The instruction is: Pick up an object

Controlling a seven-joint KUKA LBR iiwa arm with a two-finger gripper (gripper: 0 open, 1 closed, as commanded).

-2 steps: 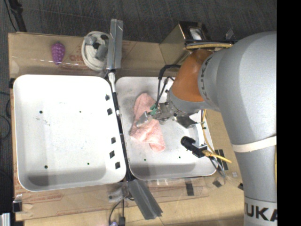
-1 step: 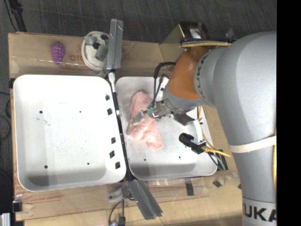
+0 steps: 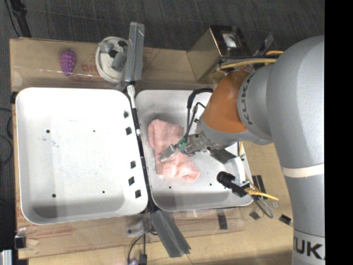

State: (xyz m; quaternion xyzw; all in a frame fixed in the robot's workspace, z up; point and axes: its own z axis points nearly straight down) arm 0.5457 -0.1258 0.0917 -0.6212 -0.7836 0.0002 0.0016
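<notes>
1. Reaching into the right bin (image 3: 165, 101) from the right, the arm (image 3: 287, 93) has its gripper (image 3: 183, 146) low on the pink cloth (image 3: 164, 135). The cloth lies crumpled in the left half of that bin, near the wall shared with the left bin (image 3: 71, 148).
2. Gripper state: I cannot tell from up here whether it is wide or narrow. The tip blends into the folds, so I won't call this a hold.
3. First risk: a soft, bunched cloth gives little to bite on. A pinch on one thin fold could slip out as the arm lifts, and the cloth would flop straight back.
4. Second risk: depth. Closing too high catches only air. Pushing too deep presses the tip against the bin floor through the cloth, and it may drag the lump instead of grabbing it.
5. Third risk: the cloth sits close to the dividing wall. If one end trails on the lift, it could snag on that wall or its dark clips (image 3: 132, 148) and get tugged loose.
6. Fourth risk: a weak catch could let the cloth swing, then drop onto the rim or outside the bin.
</notes>
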